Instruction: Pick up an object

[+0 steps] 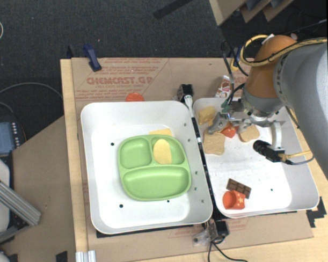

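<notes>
From my remote seat I've got the arm (291, 69) reaching in from 3 o'clock, and the claw (228, 122) is down over the far end of the right bin (300, 187), at about 12 o'clock of that bin. It's sitting right on top of a small red-orange piece (229, 132), but whether it's actually got it or is clenched or released, I honestly cannot tell from this angle. Around the claw there's a cluster: a yellowish chunk (206, 115) at its 9 o'clock, a tan bread-like slice (214, 146) at its 7 o'clock, and another tan piece (250, 133) at its 4 o'clock. Down at the near end of the bin, roughly 6 o'clock, a brown chocolate-looking bar (239, 187) lies with its long axis running from 10 to 4 o'clock, resting on a red tomato-ish thing (233, 200). The left bin (99, 124) holds a green divided plate (153, 168) with a yellow oval piece (162, 151) in its upper right compartment, long axis pointing 12 to 6. Both bins sit on the cardboard-covered worktop (124, 75).
</notes>
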Available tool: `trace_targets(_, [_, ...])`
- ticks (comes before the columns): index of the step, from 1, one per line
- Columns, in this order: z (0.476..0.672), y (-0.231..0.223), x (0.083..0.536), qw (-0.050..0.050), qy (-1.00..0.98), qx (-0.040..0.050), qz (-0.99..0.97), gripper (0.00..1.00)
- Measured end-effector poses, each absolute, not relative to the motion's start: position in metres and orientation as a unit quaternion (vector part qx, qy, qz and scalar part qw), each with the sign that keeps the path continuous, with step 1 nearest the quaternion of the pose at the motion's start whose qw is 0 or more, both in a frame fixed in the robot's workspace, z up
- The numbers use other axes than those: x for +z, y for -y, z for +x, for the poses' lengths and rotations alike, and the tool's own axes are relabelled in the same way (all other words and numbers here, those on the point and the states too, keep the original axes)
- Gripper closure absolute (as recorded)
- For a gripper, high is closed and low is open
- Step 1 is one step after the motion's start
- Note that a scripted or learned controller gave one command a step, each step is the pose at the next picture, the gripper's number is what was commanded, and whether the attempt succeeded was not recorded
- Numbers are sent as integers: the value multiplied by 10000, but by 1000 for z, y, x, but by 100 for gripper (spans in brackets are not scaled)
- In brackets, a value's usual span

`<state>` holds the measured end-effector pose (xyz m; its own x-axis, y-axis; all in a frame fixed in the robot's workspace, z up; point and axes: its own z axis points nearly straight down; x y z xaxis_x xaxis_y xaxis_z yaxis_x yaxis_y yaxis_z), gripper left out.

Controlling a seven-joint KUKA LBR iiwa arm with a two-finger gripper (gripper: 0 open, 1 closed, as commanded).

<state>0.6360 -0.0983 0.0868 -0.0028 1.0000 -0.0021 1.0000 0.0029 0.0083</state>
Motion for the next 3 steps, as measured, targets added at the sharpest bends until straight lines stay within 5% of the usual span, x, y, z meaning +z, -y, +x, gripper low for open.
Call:
trace_targets(1, [631,98,96,-24,-7075,-20,7067,100])
trace_targets(2, [576,44,232,25,-7090,39,7052,100])
trace_targets(3, [576,47,224,2,-7075,0,7067,0])
